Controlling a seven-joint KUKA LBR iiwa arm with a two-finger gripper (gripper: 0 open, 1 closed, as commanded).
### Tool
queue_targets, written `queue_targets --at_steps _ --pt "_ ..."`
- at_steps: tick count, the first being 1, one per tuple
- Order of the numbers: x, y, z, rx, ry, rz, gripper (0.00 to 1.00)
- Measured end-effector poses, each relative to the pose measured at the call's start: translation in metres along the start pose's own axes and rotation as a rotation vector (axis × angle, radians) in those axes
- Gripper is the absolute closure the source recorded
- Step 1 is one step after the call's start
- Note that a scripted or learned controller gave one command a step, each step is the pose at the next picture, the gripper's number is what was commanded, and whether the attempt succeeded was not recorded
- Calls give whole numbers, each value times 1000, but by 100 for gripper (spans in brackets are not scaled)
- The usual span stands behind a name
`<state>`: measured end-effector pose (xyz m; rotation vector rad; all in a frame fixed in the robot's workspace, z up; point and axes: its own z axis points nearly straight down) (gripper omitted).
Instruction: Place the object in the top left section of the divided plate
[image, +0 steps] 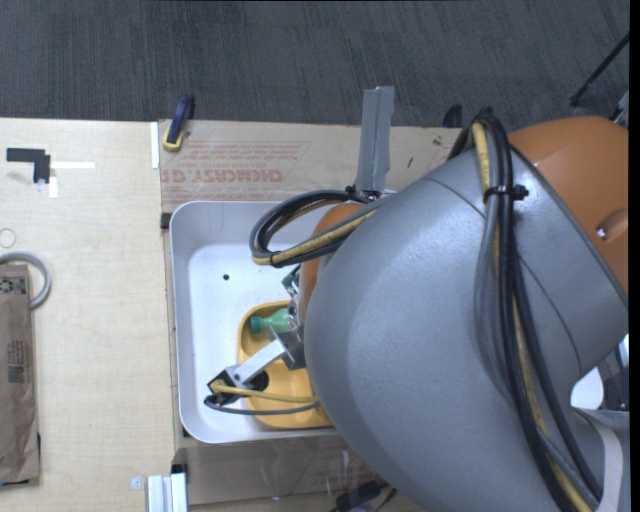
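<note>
A brown bag (15, 380) lies left of the white bin (182, 330).

You are looking down on a pale wooden bench (90, 300). A white bin (178, 300) sits at the frame's centre, with red-printed cardboard (250, 165) just above it. A blue and yellow clip (179, 122) rests at the cardboard's upper left corner. A brown paper bag (15, 370) lies at the left edge, and a small black bracket (30, 160) at the upper left.

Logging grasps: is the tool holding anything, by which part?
Cannot tell: small green object sits at the tool over the yellow divided plate; grey arm hides the contact.
</note>
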<state>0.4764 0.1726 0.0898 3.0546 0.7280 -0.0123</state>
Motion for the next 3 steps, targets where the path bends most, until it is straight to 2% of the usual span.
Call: queue_targets --at_steps 1,2,3 --pt "51 56 -114 -2 3 262 0" --pt "17 -35 -15 3 -1 89 0" --pt "15 48 -156 -2 4 271 0"
